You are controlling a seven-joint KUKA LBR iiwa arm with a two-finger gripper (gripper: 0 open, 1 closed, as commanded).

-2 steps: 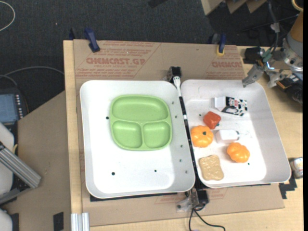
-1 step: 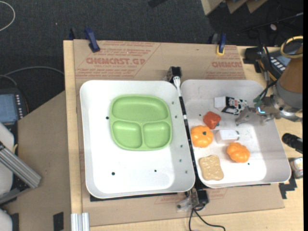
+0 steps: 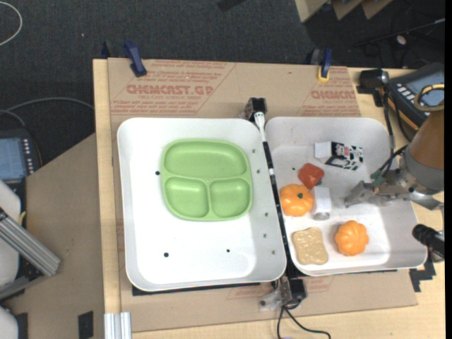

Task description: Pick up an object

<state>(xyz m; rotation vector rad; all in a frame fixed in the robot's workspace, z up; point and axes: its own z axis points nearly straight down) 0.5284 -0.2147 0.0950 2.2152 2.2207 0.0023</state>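
From above, the left bin holds a green divided plate. The right bin holds a black-and-white carton, a red piece, two orange pumpkins, a small white cylinder and a tan cracker. The gripper hovers low over bare bin floor right of the cylinder, gripping nothing; the spread of its pincer cannot be told. The arm is cut off at the right edge.
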